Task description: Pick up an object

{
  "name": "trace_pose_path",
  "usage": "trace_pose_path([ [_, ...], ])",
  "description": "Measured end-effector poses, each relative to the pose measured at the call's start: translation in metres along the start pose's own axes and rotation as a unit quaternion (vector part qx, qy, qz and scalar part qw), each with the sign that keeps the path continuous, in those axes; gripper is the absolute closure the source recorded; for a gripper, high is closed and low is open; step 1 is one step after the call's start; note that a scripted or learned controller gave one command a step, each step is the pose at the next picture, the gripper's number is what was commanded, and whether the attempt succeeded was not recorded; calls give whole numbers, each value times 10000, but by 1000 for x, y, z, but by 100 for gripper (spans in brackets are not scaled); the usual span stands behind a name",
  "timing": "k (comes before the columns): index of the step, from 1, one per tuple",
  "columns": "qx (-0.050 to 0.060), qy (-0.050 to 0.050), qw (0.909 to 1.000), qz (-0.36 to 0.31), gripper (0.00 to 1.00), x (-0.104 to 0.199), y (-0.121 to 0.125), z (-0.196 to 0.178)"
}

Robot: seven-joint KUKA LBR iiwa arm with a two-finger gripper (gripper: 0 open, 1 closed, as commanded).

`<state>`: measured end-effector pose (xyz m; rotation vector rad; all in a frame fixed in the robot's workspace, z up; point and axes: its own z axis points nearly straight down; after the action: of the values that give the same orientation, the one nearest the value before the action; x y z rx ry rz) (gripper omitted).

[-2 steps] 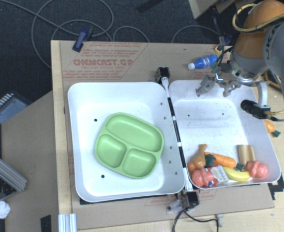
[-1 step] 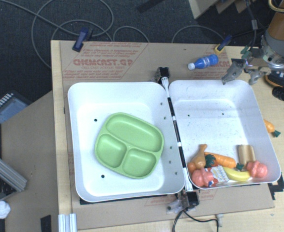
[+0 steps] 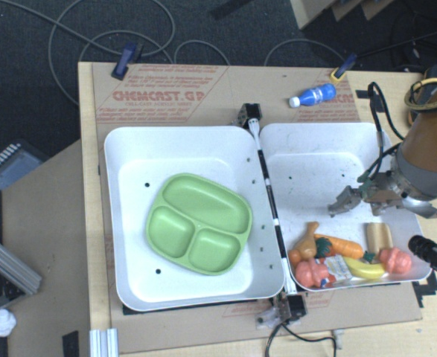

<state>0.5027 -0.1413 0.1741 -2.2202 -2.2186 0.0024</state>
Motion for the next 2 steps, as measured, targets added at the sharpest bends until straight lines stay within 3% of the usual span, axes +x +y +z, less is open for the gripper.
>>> trace_pose_path([
  [1, -10, -2, 10000, -5, 0, 38, -24, 62],
  [2, -31, -17, 10000, 4, 0, -32, 47, 22],
])
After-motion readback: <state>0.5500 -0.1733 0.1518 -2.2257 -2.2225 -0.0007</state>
